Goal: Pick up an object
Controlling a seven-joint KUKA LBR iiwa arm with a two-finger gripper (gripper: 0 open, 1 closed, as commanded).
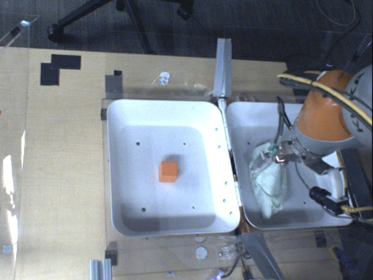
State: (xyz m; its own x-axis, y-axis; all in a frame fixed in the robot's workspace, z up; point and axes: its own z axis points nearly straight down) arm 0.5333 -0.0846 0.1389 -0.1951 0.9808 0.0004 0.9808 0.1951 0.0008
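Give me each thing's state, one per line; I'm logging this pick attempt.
Cube: sitting flat on the left bin's floor near the middle, untouched.
Cloth: crumpled in a heap in the right bin, under the wrist.
Arm: reaching over the right bin, wrist low above the cloth.
Gripper: at the cloth's top; grasp cannot be judged.

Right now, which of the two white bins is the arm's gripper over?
The right bin: the gripper is low over a pale crumpled cloth there. The left bin holds an orange block.

Light wood table (58, 174) carries 2 white bins side by side: left bin (125, 214), right bin (245, 118).
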